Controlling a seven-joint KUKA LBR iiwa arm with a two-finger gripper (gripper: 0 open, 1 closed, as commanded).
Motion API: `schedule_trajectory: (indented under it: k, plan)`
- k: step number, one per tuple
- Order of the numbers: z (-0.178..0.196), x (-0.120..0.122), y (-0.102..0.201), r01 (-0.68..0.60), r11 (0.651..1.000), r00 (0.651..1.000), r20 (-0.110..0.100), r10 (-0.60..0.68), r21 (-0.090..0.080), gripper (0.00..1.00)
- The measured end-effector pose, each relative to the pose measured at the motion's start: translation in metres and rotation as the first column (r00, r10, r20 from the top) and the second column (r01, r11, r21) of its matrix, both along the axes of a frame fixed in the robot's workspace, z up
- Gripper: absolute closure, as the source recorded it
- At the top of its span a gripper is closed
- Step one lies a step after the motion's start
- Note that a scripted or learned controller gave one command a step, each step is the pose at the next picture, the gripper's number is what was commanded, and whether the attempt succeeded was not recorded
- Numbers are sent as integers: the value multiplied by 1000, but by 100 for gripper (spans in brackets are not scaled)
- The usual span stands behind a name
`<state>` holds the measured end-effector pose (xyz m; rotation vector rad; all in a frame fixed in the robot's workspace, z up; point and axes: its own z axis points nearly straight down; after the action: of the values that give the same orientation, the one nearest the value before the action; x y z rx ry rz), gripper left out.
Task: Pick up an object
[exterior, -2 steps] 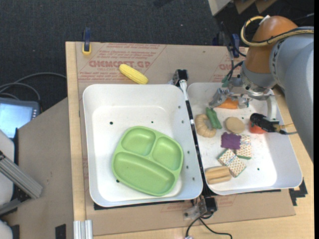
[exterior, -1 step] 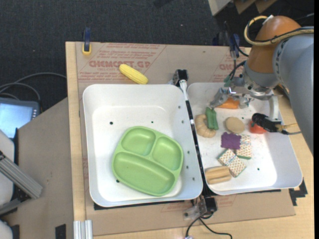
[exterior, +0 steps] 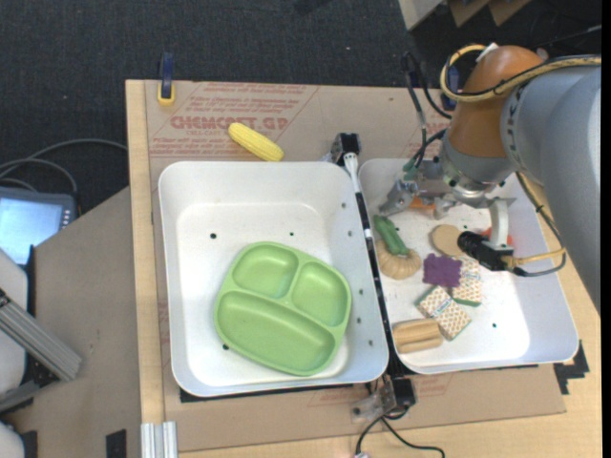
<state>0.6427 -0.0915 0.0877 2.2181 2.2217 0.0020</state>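
The pincer [exterior: 468, 203] hangs low over the back of the right bin [exterior: 549, 337], under the arm's orange band [exterior: 492, 89]; whether it is open or shut cannot be told, and nothing is seen held in it.

The pickable things crowd the right bin's left half: a green stick [exterior: 389, 233] by the dividing wall, a tan cookie-like round [exterior: 399, 265] touching it, a purple piece [exterior: 442, 270], two checkered blocks [exterior: 445, 311] and a wooden block [exterior: 416, 334].

The likely trouble is the crowding: a descent onto one piece may nudge its neighbour, or pinch two at once and drop both. The green stick lies just beside the wall, so a finger may strike the rim there.

Open floor lies in the bin's right and front parts. The left bin [exterior: 191, 208] holds a green divided plate [exterior: 283, 306]; a yellow corn cob [exterior: 255, 142] sits on the counter [exterior: 143, 256] behind it.
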Motion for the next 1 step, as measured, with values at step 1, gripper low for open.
schedule_trajectory:
  k: [1]
  plan:
    - [-7, 19, -66, 10, 1000, 1000, -26, -10, 4, 0]
